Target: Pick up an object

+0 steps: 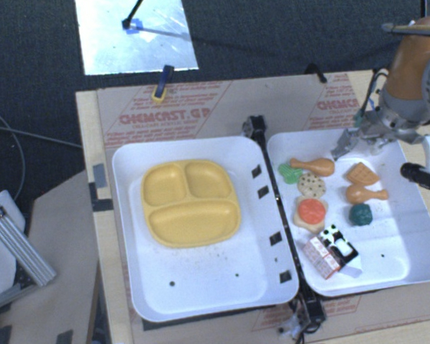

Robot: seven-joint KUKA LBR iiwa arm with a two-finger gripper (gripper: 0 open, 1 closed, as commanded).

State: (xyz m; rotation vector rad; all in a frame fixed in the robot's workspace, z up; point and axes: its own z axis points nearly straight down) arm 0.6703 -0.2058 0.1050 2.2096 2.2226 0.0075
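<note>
The right white bin [415, 263] holds several toy foods. A tan drumstick [314, 167] lies beside a green piece [288, 173], with a speckled cookie [311, 186] and a red-orange round piece [311, 212] below them. Further right are an orange cracker [362, 173], a second drumstick [366, 195] and a teal lump [360, 215]. A black-and-white piece [336, 243] and a pink box [321, 259] lie near the front. My gripper [348, 144] hangs over the bin's back edge, just above and right of the tan drumstick, with nothing seen in it.
The left bin [213, 287] carries a yellow divided plate [190, 201]. A black divider [278, 214] runs between the bins. A black arm part [420, 175] overhangs the right bin's right side. A shiny sheet [135, 30] and a blue-yellow tool [162, 83] lie behind the bins.
</note>
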